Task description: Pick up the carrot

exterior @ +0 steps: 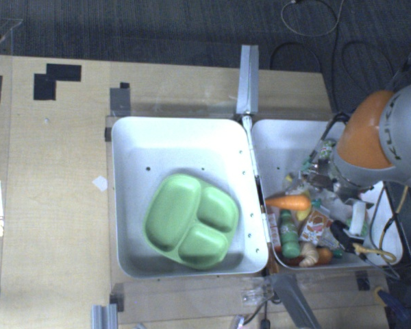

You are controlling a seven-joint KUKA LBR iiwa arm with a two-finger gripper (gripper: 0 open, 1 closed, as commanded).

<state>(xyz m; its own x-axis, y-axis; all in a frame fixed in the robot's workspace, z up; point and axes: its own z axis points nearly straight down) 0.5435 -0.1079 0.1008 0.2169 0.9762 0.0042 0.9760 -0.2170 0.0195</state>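
Two bins on surface; carrot (290, 202) lies in right bin (277, 142), gripper (315, 180) just beside it, finger state unclear.

bench (55, 204) light wood, pale tan top. left bin (133, 142) sits right on it, white, shallow, rounded corners. right bin (281, 139) just beside left bin, rims touching along shared edge. grey metal bar (248, 81) on bench just behind where left bin meets its neighbour. few black squares (55, 79) on bench well behind-left of left bin. small white scrap (99, 182) just left of left bin.
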